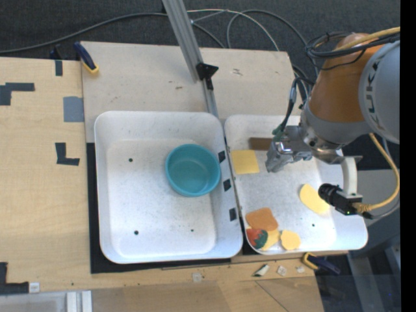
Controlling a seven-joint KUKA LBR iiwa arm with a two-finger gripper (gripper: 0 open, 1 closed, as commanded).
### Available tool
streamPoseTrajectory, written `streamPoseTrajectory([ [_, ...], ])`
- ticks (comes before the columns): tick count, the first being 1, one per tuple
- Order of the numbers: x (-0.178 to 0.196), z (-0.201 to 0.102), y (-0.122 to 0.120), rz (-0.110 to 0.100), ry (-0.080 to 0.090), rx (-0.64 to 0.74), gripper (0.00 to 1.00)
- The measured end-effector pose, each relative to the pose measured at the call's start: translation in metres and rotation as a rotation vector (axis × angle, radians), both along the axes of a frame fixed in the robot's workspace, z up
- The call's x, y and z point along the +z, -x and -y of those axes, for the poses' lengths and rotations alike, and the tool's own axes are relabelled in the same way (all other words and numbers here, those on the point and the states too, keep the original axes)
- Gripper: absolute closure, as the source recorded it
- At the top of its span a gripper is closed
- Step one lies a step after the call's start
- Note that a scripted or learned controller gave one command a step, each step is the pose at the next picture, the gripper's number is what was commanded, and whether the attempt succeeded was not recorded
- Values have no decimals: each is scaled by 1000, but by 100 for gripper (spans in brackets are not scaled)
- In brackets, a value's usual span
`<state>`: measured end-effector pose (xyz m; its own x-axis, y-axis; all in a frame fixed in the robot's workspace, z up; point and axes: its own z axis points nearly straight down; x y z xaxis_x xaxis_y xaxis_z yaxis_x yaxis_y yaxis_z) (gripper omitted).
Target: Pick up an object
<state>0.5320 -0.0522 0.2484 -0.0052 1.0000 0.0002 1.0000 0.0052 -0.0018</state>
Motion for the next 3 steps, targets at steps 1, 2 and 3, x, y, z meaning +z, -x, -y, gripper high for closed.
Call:
streamPoseTrajectory([
  [1,0,-43,-13,0,-1,0,100],
  [2,-11,-101,-37,0,-1,2,100],
  [3,-5,-148,-55,2,-1,1,100],
])
